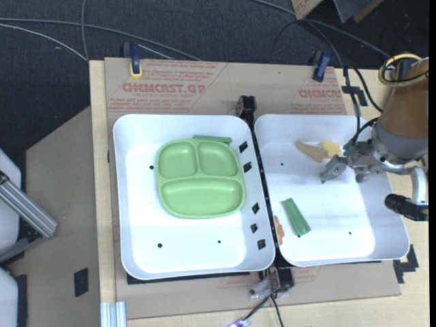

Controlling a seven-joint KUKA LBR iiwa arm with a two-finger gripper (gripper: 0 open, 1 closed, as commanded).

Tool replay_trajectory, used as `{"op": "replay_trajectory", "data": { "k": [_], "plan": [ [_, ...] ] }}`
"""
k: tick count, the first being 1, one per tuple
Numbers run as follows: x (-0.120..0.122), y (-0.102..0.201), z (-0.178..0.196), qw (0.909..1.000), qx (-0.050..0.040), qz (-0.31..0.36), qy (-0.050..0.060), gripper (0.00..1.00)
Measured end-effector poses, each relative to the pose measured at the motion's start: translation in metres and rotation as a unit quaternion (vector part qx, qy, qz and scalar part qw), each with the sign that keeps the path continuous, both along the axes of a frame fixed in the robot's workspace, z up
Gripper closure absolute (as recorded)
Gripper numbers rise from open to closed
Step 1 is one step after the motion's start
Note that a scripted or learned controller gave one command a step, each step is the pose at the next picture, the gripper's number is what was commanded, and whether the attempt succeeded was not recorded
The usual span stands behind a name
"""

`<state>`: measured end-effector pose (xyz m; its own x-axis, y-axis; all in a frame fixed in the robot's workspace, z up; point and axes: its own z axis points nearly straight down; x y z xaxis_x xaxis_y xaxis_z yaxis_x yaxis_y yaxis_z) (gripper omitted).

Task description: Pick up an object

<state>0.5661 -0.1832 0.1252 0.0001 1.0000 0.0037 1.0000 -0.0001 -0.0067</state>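
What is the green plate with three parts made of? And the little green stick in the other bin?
The pale green divided plate looks like matte moulded plastic: even colour, soft rounded ridges, no shine. The small darker green flat stick may also be plastic, going by its straight edges and flat colour, but it is too small to tell.

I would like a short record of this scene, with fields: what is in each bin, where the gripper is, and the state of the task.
left bin: green divided plate, with a flat green piece at its far edge
right bin: tan piece, green block
gripper: over the right bin, beside the tan piece
held: nothing seen between the fingers
task state: no object lifted yet
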Motion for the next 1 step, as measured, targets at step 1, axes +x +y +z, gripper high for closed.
{"op": "replay_trajectory", "data": {
  "k": [1],
  "plan": [
    [0.0020, -0.0011, 0.0147, 1.0000, -0.0014, 0.000, -0.004, 1.00]
  ]
}}
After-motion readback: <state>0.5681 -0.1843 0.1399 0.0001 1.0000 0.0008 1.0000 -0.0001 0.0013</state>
